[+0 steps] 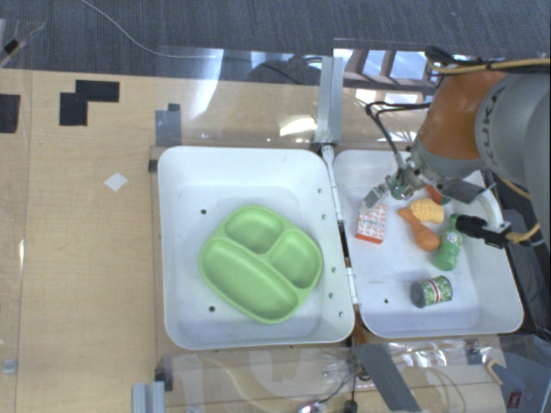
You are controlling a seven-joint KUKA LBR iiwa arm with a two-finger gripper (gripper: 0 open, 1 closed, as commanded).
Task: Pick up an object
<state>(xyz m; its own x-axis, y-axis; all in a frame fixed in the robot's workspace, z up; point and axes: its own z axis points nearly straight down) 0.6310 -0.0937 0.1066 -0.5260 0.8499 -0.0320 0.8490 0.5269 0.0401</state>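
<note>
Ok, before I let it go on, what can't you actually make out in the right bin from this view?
- gripper: too small to tell its finger state.
- yellow item: partly hidden by the arm; identity unclear.
- can: label too small to read.
- small box: print blurred.

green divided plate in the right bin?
No, the green divided plate lies in the left bin; the right bin holds the can and toy food.

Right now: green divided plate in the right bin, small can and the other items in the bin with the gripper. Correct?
Not quite. The camera view shows the green divided plate in the left bin, not the right one. The rest holds: the small can and the other items lie in the right bin, where the gripper is.
</note>
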